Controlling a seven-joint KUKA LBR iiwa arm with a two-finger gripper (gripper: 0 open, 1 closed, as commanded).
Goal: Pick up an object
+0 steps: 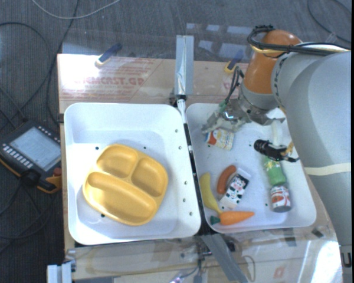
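Gripper (224, 118) sits low in the upper part of the right bin (307, 217), directly above a small white carton (219, 138); whether it is spread or pinching cannot be told. Advice: centre over the carton, descend straight, close squarely. Same bin holds banana (209, 194), carrot (236, 217), sausage (226, 178), green bottle (275, 173). Left bin (82, 122) holds a yellow divided tray (125, 184).

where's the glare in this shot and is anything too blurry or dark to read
Camera view: strong light washes out the left bin's rim and the arm, and a bright patch hits the floor at far left. The yellow tray shows soft highlights. The gripper is small and shadowed, so its fingers are unreadable. The right bin's small items stay fairly sharp.
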